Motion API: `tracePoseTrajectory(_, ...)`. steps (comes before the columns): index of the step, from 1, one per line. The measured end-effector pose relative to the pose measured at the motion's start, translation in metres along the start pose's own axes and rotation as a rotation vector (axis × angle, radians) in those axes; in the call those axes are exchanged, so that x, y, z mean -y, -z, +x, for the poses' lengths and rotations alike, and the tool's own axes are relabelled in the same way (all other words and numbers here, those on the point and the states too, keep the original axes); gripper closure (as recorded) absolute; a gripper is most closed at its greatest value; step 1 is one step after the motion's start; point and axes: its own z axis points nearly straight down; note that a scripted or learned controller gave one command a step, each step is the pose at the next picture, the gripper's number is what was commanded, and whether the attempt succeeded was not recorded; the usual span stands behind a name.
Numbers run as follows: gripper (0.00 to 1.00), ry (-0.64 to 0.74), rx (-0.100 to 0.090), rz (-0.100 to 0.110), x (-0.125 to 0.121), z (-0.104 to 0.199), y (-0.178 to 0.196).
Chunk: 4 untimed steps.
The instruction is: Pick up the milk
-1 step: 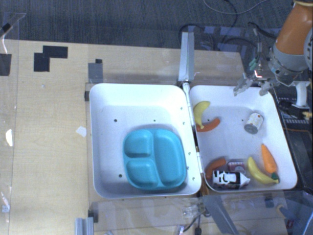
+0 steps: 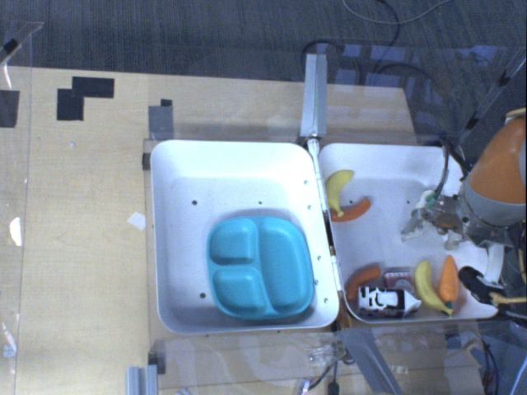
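1. The milk (image 2: 388,300), a small carton with black-and-white markings, is lying on its side in the right bin (image 2: 387,161), close against the bin's near wall.
2. A reddish-orange piece (image 2: 361,279) is sitting just left of the carton, touching or nearly touching it, and a dark packet (image 2: 398,277) is lying just behind it.
3. A banana (image 2: 430,287) is lying just right of the milk, with an orange carrot (image 2: 448,280) beside that.
4. Another banana (image 2: 338,187) and an orange-red piece (image 2: 355,211) are resting together near the bin's left wall, well apart from the carton.
5. The gripper (image 2: 429,217) is hanging over the right side of the right bin, behind the milk and apart from it; whether its fingers are apart or together, I cannot tell.
6. The arm's orange band (image 2: 499,171) is showing at the right edge.
7. A blue divided tray (image 2: 260,266) is sitting in the left bin (image 2: 177,220) on the desk (image 2: 82,220).
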Motion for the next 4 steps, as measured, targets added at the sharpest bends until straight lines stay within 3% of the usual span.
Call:
tracePoseTrajectory(1,0.00,-0.272,0.000,-0.002,-0.078,0.052,0.013)
tracePoseTrajectory(2,0.00,-0.309,-0.012,-0.031,0.043,0.010,0.003)
tracePoseTrajectory(3,0.00,-0.896,-0.001,-0.002,-0.068,0.053,-0.006)
tracePoseTrajectory(4,1.00,-0.885,-0.005,-0.008,-0.070,0.056,0.007)
